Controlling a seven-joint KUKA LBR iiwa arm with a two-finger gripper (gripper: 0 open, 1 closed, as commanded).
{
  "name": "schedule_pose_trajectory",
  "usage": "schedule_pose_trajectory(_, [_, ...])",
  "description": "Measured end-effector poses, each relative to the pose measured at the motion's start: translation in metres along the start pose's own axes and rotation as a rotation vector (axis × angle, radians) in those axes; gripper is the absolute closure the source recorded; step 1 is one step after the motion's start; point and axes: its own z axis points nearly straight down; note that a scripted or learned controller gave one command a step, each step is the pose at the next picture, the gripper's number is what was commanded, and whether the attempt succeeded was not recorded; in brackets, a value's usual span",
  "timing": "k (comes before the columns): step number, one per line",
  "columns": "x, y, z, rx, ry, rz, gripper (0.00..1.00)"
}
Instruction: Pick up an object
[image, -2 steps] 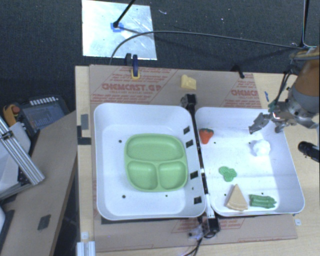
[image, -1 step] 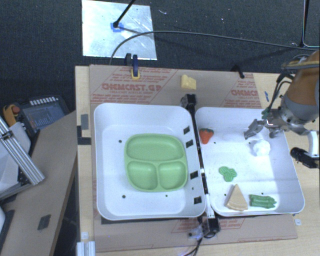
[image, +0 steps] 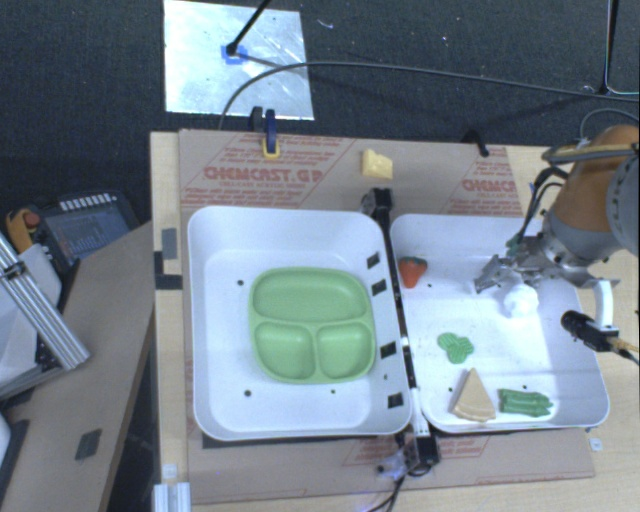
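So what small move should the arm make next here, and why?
Probably a short descent toward the white object. The gripper sits over the right bin just beside it, with nothing visibly held. The strawberry, broccoli, sandwich wedge and green beans lie farther off.

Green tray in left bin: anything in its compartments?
Empty. The green tray shows bare green in all three compartments; the toy food lies in the right bin.

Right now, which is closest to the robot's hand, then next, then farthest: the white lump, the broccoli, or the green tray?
From the hand:
1. White lump, right beside it in the right bin.
2. Broccoli, lower in that bin.
3. Green tray, over in the left bin.
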Motion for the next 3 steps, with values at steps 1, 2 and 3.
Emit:
schedule_pose_trajectory(1, [-0.001,0.002,-0.015,-0.008,-0.002,-0.001,1.00])
schedule_pose_trajectory(2, [0.002,0.009,-0.060,-0.007,-0.002,-0.003,1.00])
schedule_pose_trajectory(3, [0.009,0.019,-0.118,-0.010,-0.002,-0.004,1.00])
